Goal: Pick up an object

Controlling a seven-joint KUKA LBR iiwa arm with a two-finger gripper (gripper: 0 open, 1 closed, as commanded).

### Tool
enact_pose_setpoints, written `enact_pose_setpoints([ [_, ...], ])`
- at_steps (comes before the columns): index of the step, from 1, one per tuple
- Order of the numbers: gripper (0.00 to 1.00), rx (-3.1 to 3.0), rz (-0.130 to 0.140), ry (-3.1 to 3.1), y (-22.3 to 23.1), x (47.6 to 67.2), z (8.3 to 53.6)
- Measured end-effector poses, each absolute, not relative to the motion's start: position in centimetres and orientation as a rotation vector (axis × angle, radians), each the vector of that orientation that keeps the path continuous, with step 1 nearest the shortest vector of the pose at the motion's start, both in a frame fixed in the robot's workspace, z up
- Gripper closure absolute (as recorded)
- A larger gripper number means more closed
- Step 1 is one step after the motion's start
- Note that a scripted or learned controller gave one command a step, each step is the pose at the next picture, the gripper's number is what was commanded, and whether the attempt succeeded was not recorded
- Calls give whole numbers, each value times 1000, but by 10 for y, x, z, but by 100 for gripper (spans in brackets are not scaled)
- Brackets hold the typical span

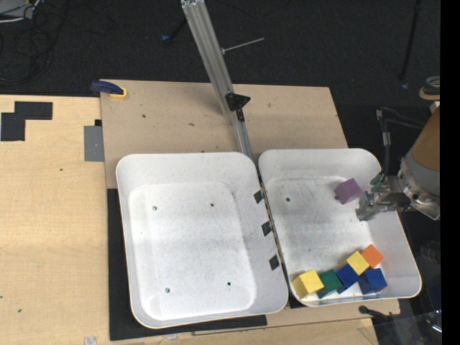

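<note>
Approach phase, we judge: gripper [371, 205] hangs over the right bin [302, 165] near its right wall, just beside the purple block [348, 190], grip state indeterminable, so we next need alignment above that block before descent.

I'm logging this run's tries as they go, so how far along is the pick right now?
Done: the gripper has reached the right bin, near its right wall. In hand: nothing visibly; it sits just right of the purple block, which lies on the bin floor. Left: grasping and lifting something. The yellow, green, blue and orange blocks lie clustered in the bin's near corner.
</note>
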State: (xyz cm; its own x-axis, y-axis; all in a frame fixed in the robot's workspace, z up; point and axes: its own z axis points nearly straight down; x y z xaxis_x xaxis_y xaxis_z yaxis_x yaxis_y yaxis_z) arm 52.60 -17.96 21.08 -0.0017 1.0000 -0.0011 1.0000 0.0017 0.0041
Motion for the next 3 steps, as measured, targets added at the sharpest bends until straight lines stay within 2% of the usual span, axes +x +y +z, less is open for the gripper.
enact_pose_setpoints([
  [1,100,2220,0,2223,-180,526,224],
  [3,100,2220,0,2228,-79,568,206],
])
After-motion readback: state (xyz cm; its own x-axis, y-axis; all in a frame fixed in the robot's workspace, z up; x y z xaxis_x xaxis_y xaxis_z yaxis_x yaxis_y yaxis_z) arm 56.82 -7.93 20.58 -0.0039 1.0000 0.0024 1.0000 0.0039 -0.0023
